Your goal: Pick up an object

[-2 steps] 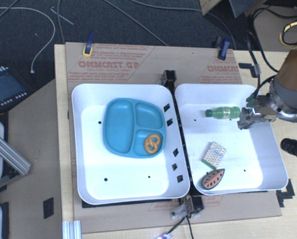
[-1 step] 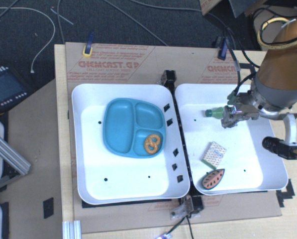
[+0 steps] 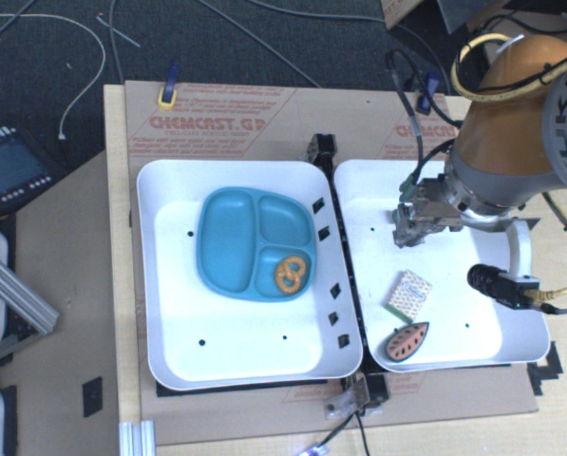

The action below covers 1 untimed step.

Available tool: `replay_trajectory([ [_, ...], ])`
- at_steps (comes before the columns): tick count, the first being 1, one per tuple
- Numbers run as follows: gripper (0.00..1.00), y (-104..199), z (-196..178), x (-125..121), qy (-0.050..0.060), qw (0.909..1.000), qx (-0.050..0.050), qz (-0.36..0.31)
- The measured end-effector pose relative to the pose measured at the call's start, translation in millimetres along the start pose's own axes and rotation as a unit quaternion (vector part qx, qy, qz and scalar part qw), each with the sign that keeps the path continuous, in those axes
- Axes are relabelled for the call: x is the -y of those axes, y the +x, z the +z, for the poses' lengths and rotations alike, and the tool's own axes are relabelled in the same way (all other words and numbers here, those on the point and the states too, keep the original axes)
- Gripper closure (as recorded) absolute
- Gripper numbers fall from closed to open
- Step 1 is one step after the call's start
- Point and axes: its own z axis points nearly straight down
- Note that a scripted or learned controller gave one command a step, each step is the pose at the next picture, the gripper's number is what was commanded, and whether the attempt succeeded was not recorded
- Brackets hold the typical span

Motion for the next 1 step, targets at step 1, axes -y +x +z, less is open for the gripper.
replay_trajectory([
  [1,1.00,54.3,15.4,1.2,0.002,1.0000,0.000,0.001],
])
